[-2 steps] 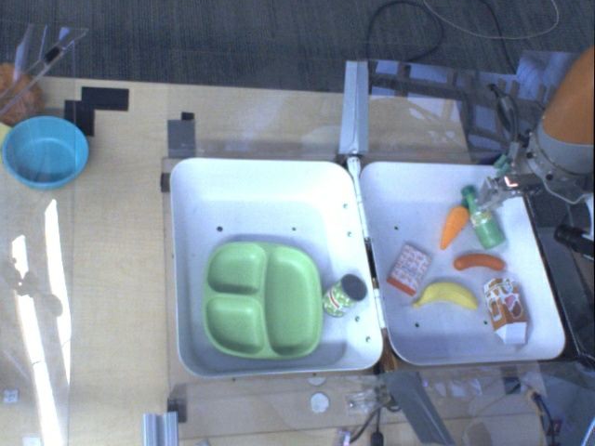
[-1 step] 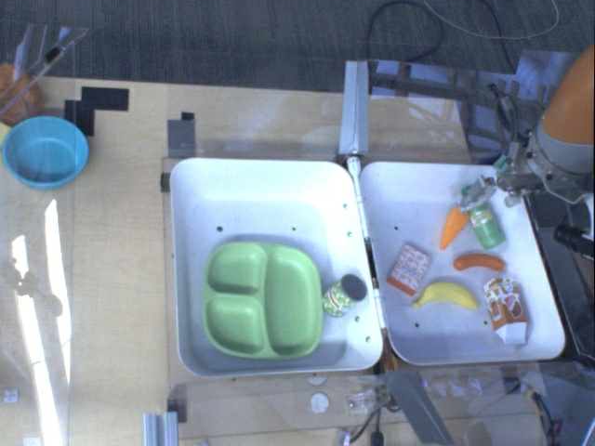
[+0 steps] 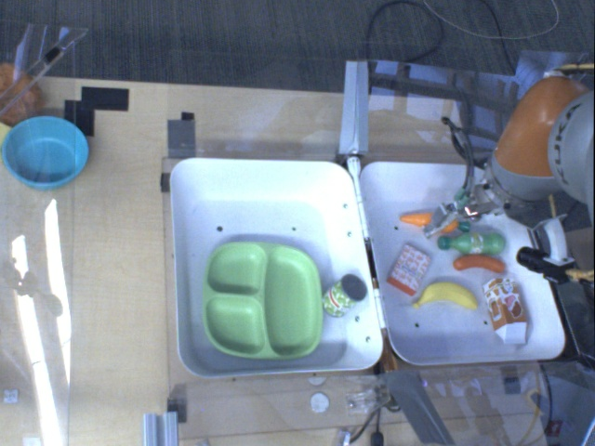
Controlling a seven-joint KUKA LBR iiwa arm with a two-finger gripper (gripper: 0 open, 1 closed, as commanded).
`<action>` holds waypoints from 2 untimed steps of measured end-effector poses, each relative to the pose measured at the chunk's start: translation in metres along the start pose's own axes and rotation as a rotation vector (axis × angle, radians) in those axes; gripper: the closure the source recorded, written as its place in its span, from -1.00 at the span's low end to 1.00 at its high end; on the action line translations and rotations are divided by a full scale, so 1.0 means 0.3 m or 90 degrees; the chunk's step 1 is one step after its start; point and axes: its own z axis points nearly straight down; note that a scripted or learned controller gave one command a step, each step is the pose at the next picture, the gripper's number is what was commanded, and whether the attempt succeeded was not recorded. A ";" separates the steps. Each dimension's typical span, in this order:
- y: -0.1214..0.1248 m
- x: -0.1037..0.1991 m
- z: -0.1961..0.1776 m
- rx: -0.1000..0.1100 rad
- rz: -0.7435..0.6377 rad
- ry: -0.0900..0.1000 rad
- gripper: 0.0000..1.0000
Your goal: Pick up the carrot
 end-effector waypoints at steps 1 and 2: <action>0.006 0.004 -0.039 -0.001 -0.003 0.000 1.00; 0.188 0.116 -0.394 -0.002 -0.094 -0.001 1.00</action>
